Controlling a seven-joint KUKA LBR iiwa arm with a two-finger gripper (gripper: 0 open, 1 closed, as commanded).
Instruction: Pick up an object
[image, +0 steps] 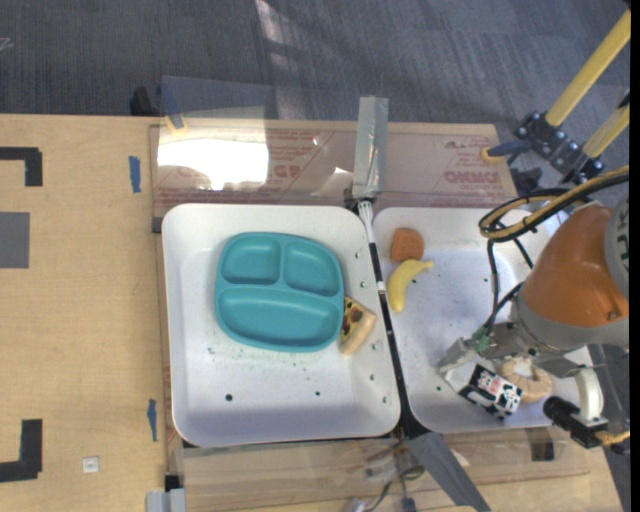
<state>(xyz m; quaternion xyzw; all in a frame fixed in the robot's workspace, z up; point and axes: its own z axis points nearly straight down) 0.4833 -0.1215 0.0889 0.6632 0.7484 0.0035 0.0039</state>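
Down in the right bin (445, 300) we find the gripper (478, 352) low over the near corner, just above a small black-and-white object (492, 389) with a pale item (527, 380) beside it. Whether the jaws are open or closed, we cannot tell — nothing looks lifted yet. A banana (400, 281) and an orange piece (406, 243) lie farther back; the pick, we judge, remains undone.

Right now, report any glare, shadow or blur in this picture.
Camera view: strong white glare on the clear sheet behind the left bin; soft shadow along the teal plate's lower edge; the arm darkens the right bin floor beneath it; banana and plate look sharp.
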